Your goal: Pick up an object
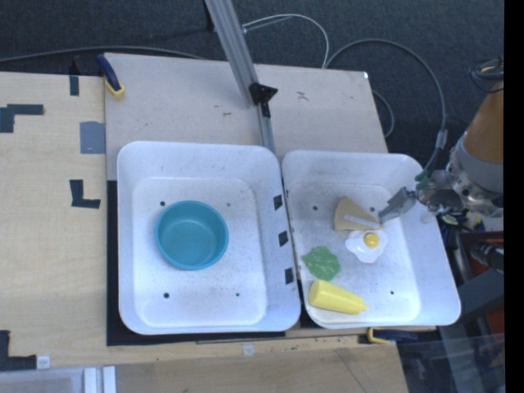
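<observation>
Four items crowd right bin (pixel 426 293) | gripper (pixel 385 214) beside tan wedge (pixel 350 213)

Place: robotics lab.
Evidence: plywood bench (pixel 205 97), two white bins (pixel 131 219), loose cables (pixel 393 56), metal pole (pixel 233 39), carpet.
</observation>
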Robot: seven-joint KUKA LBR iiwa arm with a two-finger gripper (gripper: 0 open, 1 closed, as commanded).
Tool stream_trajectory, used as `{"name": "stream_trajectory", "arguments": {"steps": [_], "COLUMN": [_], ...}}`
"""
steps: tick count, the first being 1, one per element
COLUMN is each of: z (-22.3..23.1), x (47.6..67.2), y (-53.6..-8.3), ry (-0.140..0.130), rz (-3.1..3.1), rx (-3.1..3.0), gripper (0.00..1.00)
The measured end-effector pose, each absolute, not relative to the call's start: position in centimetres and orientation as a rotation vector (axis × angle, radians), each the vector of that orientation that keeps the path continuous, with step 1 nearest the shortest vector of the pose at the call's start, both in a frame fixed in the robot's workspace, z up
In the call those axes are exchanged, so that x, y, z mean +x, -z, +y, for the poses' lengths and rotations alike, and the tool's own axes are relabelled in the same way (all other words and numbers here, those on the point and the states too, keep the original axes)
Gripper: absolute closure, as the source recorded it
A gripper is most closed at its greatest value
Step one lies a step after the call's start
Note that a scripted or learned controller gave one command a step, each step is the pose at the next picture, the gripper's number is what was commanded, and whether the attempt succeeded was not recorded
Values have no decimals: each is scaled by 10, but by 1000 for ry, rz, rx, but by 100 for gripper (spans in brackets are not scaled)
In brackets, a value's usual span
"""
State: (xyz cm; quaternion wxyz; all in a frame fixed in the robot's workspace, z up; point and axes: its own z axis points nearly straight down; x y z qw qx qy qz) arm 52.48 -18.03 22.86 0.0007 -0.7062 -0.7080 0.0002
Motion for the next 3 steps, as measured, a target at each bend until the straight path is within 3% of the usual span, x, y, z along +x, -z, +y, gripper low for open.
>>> {"name": "stream_trajectory", "arguments": {"steps": [1,2,3], "z": [-180,-181,-182], "x": [525,530,519], "y": [-229,-186,-137], "ry": [-1,-1,-7], "rz": [-2223,-2222,-2218], "rx": [-2218,-2219,-2217], "gripper": [0,0,0]}}
